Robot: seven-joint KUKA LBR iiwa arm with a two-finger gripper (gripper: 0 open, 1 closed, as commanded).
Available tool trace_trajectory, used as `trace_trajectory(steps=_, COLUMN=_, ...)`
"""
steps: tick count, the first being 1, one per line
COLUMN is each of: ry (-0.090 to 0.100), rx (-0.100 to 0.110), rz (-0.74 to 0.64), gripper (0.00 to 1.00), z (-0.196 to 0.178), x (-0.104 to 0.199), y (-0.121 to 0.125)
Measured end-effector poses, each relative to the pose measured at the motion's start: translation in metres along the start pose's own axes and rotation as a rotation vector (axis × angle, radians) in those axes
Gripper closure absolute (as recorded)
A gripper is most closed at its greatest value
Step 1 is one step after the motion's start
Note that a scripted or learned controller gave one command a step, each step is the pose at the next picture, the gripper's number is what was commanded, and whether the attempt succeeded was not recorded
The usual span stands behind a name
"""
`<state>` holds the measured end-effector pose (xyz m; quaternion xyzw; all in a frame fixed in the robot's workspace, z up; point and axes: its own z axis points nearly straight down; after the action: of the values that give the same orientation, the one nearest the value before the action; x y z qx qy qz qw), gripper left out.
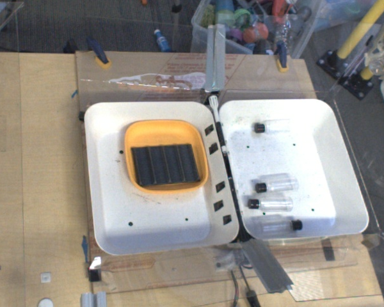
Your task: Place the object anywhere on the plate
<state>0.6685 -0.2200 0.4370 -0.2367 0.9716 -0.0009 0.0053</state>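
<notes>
Four clear vials with black caps are lying in the right bin (345,171), and any one could serve as the object. One vial (272,127) is resting near the bin's far edge. Two vials (278,185) (272,204) are lying side by side near the middle, and the fourth (278,225) is sitting close to the near edge, its cap pointing toward the bin's right side. None is on the plate.

The orange plate (136,139) is sitting in the left bin (109,203), toward its far half, and a dark ribbed block (165,165) is covering most of its middle.

No arm or hand is reaching over either bin, so the hand's state is undetermined. The task appears to be at the opening step: a pick is not yet made. The next move likely calls for descending onto one vial, closing across its narrow body, then carrying it over the divider to the plate.

Both bins are resting on the wooden surface (32,171).
</notes>
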Motion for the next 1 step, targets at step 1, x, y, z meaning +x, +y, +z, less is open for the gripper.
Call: trace_trajectory(steps=1, ry=-0.001, rx=-0.001, rz=-0.395, gripper=1.0, z=0.0001, x=0.0005, y=-0.0004)
